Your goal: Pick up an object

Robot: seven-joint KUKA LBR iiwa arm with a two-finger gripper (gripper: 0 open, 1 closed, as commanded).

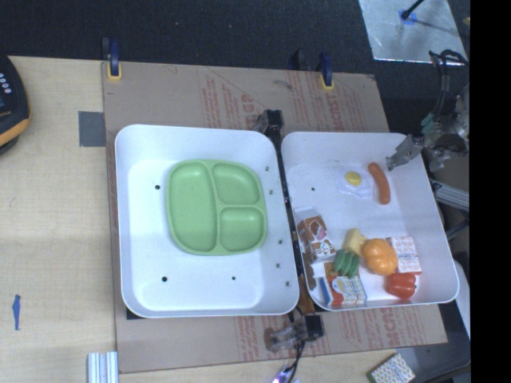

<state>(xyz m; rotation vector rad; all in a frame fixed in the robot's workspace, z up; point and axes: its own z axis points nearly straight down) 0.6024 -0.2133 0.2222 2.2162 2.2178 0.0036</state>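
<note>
The right bin [415,162] holds several toy foods. A red-orange sausage [380,182] lies near its far right side, with a small fried egg [353,179] just left of it. Nearer the front are a brown carton [314,236], a yellow piece [354,238], a green vegetable [346,262], an orange [379,256], a white and red packet [406,254], a red pepper [402,286] and a red and white carton [345,290]. My gripper [403,155] hangs at the bin's far right rim, just up and right of the sausage, holding nothing that I can see.
The left bin [144,214] carries a green divided plate [215,206]. Clamps [324,70] grip the cardboard sheet at the back. A yellow and black device [9,102] sits at the far left edge. A small box [391,369] lies in front of the bins.
</note>
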